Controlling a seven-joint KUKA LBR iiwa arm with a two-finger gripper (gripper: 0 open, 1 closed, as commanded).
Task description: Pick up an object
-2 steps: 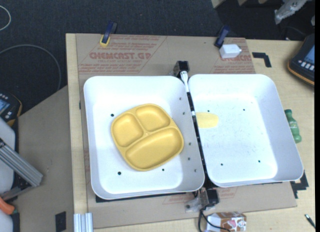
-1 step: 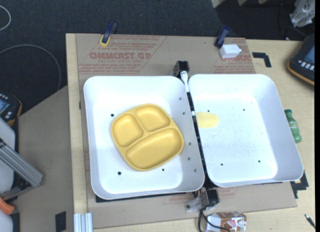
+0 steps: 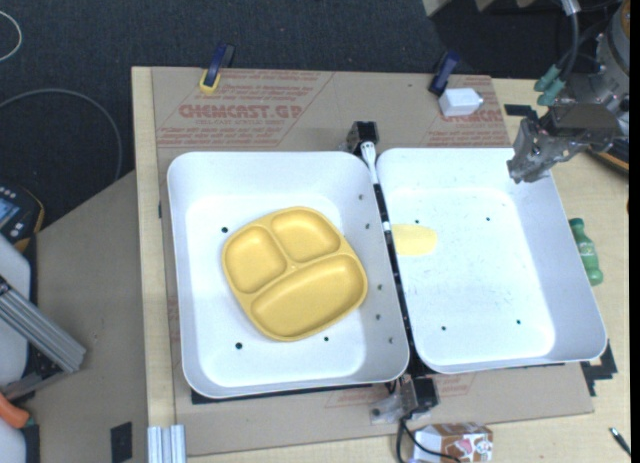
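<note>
Over on the left, the left bin (image 3: 190, 251) holds a yellow plate (image 3: 293, 273) with three compartments, lying flat near the middle of the floor and turned a little askew. A row of small black dots runs along the seam where the two bins meet, with a black clip (image 3: 362, 136) at the top end of that seam. Just past the seam, in the right bin (image 3: 540, 301), a small pale yellow piece (image 3: 413, 240) lies flat against the left wall, about halfway up; whether it is a lid or a chip of plastic is hard to say. Behind the bins, a blue and yellow clamp (image 3: 214, 68) and a white block (image 3: 460, 102) sit on the cardboard. At the far right the claw (image 3: 530, 166) hangs over the top right corner of the right bin, well apart from both yellow things, with nothing in it. How far its tips are spread I cannot tell from here.
</note>
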